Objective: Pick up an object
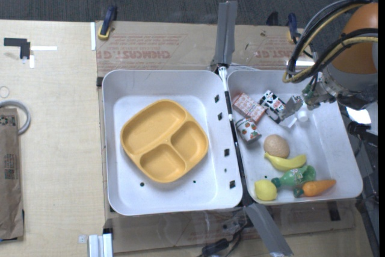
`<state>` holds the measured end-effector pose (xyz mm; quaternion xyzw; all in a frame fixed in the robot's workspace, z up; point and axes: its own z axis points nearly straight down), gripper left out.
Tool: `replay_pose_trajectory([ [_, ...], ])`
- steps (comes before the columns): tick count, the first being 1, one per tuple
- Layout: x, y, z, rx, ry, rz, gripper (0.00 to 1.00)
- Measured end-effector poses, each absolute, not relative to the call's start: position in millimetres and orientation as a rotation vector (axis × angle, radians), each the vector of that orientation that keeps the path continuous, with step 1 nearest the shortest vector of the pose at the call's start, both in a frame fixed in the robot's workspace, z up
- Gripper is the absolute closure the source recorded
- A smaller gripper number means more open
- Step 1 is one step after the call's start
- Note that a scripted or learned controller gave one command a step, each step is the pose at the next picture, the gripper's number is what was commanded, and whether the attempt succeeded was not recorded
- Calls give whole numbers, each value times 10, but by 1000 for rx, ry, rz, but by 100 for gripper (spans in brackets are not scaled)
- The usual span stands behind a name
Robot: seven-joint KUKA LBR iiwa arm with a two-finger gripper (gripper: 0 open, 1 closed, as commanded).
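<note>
The right bin [337, 129] holds several toy foods. A pink carton [248, 105] and a black-and-white carton [272, 102] lie at its back left, with a small strawberry-print cup [249, 129] just in front of them. Toward the front are a beige egg [276, 145], a banana [287, 161], a lemon [266, 190], a green toy [294, 179] and a carrot [317, 187]. My gripper [293, 108] hangs low in the back of this bin, right beside the black-and-white carton. I see nothing held in it.
The left bin [114, 129] carries a yellow divided plate [164, 140]. A grey divider [227, 33] rises between the bins at the back. Black and yellow cables [319, 27] loop over the right bin's back corner. A brown bag [11, 171] lies far left.
</note>
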<state>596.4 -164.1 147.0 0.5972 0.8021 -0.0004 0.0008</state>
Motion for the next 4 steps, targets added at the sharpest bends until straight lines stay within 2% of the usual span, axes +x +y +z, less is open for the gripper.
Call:
replay_pose_trajectory([
  [1,6232,-1367,923,1789,2580,-1,0],
  [2,6237,-1381,1023,1791,2576,0,100],
  [3,5869,-1121,1370,2050,2382,-2,100],
  [4,5606,-616,2192,1864,2529,-3,100],
])
